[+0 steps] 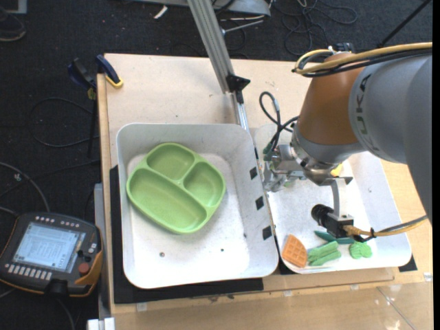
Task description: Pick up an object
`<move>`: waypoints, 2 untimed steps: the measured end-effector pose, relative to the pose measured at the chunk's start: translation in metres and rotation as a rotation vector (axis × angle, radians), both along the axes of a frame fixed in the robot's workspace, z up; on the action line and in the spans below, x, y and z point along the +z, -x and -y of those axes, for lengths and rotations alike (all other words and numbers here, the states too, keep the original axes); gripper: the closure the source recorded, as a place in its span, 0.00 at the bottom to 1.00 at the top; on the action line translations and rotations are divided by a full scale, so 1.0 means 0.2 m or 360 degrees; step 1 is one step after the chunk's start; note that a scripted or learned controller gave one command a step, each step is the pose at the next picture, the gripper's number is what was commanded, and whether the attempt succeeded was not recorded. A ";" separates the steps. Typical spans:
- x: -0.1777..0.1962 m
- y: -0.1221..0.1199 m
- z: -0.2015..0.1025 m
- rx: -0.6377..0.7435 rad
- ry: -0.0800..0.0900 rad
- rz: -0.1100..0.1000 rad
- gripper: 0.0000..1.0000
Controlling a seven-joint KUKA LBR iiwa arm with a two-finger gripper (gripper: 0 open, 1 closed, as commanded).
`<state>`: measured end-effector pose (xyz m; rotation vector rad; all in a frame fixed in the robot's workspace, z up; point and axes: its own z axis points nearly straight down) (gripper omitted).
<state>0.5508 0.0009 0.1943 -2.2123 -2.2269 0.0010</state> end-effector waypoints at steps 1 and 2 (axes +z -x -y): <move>0.19 -0.30 -0.30 0.0004 -0.0001 0.0017 1.00; 0.33 -0.10 -0.04 -0.0019 0.0004 0.0003 1.00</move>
